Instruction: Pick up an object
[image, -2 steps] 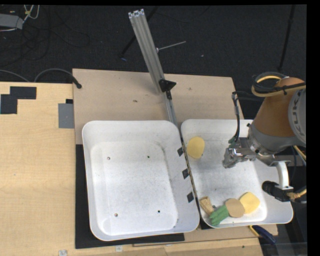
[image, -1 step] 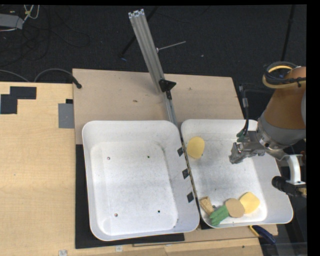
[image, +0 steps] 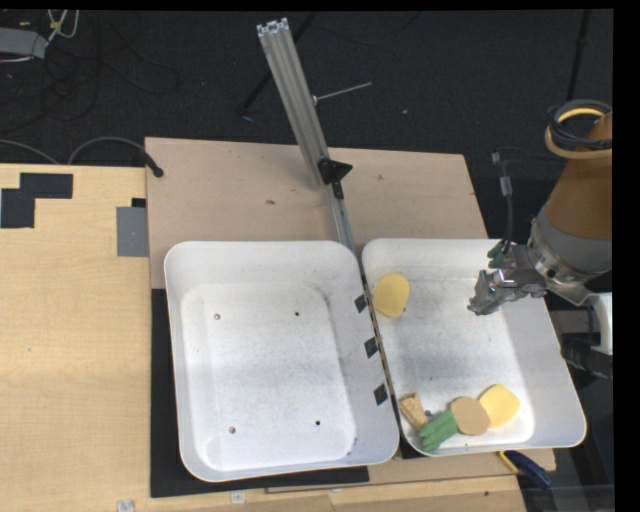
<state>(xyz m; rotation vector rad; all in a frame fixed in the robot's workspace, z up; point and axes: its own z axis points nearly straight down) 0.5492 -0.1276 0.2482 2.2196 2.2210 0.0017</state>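
Observation:
The right bin (image: 455, 345) holds a round yellow piece (image: 391, 294) near its upper left wall. At its front edge lie a tan round piece (image: 469, 416), a yellow block (image: 499, 405), a green object (image: 437, 431) and a small tan chunk (image: 411, 409). My gripper (image: 489, 297) hangs over the right bin's upper right part, well right of the yellow round piece and above the front cluster. Nothing shows between its fingers.
The left bin (image: 265, 355) sits beside the right one, parted by a divider with black clips (image: 368, 345). A slanted metal rail (image: 300, 100) rises behind the bins. A light wooden tabletop (image: 70, 330) lies to the left.

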